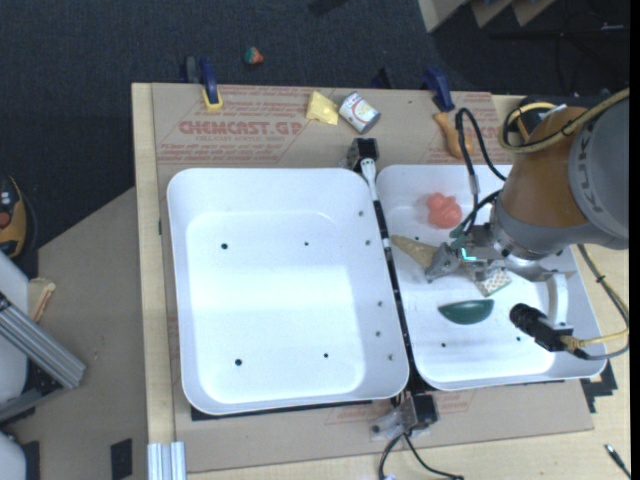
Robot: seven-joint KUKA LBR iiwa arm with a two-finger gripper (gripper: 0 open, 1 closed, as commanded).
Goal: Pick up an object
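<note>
Tool (452,258) sits low in the right bin (480,363), at the right-centre of the frame, with the grey arm and its orange band reaching in from the right edge. Its metal parts overlap a tan wedge-shaped piece (412,249) that points toward the bin's left wall, and whether the fingers are spread or pressed together I cannot tell; they may be touching that piece, but the view is too cluttered to be sure.

Counted in the right bin: one pink-red lump (443,209) toward the upper part, one tan wedge-shaped piece at the tool, one dark green bowl-shaped thing (466,312) just below the tool, and one small patterned block (492,282) beside the wrist.

Two white bins lie side by side on the tabletop (260,128); the left bin (280,288) fills the middle of the frame. Along the tabletop's upper edge lie one yellow piece (322,109) and one small white box (359,112), just beside each other.
</note>
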